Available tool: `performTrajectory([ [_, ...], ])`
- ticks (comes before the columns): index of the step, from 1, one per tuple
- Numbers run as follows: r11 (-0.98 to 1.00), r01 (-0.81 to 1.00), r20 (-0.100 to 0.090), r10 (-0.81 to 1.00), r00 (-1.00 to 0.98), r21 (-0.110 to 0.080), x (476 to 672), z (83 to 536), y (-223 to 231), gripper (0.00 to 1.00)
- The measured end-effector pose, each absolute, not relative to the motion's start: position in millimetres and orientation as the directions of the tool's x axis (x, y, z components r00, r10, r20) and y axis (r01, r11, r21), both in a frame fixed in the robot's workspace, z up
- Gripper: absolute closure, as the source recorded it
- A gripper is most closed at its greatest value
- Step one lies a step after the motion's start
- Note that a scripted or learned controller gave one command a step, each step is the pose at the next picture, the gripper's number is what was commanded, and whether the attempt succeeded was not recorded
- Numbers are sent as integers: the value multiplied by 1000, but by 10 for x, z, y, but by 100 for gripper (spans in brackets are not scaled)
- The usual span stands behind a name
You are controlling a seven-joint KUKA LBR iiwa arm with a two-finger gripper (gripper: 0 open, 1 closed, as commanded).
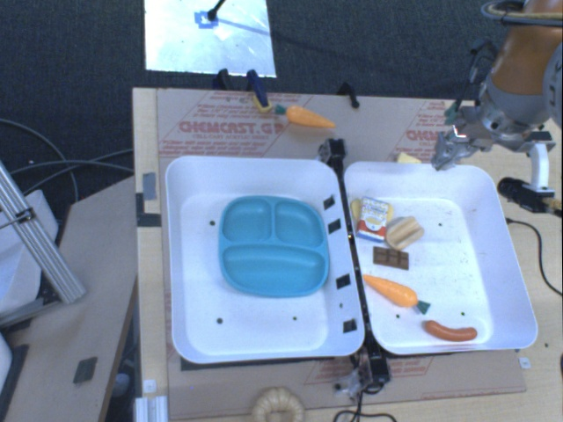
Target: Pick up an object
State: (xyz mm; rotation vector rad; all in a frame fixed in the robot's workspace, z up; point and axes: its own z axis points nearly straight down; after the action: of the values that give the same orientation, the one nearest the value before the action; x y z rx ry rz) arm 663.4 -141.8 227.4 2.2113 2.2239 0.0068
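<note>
A blue divided plate (272, 245) sits mid-way in the left bin (189, 262) — 1 carrot (305, 117) lies beyond that bin's far edge.

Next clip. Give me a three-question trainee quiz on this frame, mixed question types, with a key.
1. True or false: the blue divided plate lies in the right bin.
2. Which item lies nearest the right bin's front edge? A) sausage B) chocolate bar C) juice carton
3. Fill in: the claw hovers at the right bin's ____ edge.

Key: 1 false, it lies in the left bin; 2 A; 3 far.
</note>
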Motion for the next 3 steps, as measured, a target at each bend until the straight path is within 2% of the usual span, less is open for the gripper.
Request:
performTrajectory([
  [1,6,1000,0,1000,-6,1,6219,2373,-1174,100],
  [2,3,1000,1,1000,-3,-4,5752,2194,-916,100],
  [3,2,1000,1,1000,-2,-2,5328,2216,-736,100],
])
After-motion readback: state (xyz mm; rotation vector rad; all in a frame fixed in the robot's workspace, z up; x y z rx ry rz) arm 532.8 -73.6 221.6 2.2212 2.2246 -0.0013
